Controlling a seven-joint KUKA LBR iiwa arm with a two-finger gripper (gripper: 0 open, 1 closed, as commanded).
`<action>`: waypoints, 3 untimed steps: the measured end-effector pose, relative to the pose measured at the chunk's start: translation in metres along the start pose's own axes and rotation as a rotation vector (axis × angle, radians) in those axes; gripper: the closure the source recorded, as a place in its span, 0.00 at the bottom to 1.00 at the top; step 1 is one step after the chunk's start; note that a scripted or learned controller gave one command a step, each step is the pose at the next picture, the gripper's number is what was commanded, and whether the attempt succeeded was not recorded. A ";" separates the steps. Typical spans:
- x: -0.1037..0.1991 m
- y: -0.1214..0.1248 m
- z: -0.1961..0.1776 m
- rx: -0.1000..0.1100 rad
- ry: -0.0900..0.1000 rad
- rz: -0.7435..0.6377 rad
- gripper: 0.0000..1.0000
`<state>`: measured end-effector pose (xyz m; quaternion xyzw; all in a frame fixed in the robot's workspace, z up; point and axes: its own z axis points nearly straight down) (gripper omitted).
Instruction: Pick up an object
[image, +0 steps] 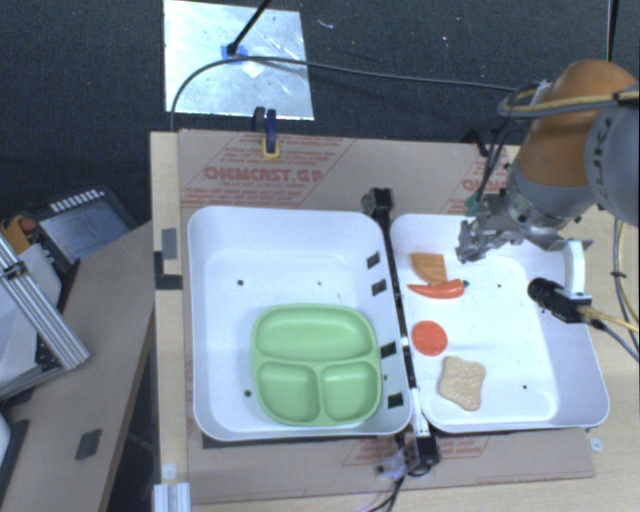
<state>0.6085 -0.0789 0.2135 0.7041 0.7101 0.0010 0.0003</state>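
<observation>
Claw over upper part of right bin; food pieces on bin floor.

We see the arm (570, 130) reaching in from the right, w/ the claw (478, 243) above the top-left area of the right bin (575, 395). We cannot tell the claw's state from this angle. Nothing is visible between its tips. Just left of and below the claw lie a tan cracker (429, 267) and a red pepper (438, 290), close together; the pepper lies roughly horizontal. Further toward the front sit an orange-red round slice (430, 338) and a beige bread piece (462, 382), near the bin's left wall. Left bin (220, 250) holds a green divided tray (316, 363) w/ three compartments, at its front. Both bins rest on the cardboard-covered surface (300, 170).
</observation>
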 end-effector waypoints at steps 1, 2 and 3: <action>0.054 0.004 -0.013 -0.001 0.001 -0.002 1.00; 0.104 0.001 -0.009 0.001 0.001 -0.001 1.00; 0.153 0.009 -0.001 0.000 0.001 -0.001 1.00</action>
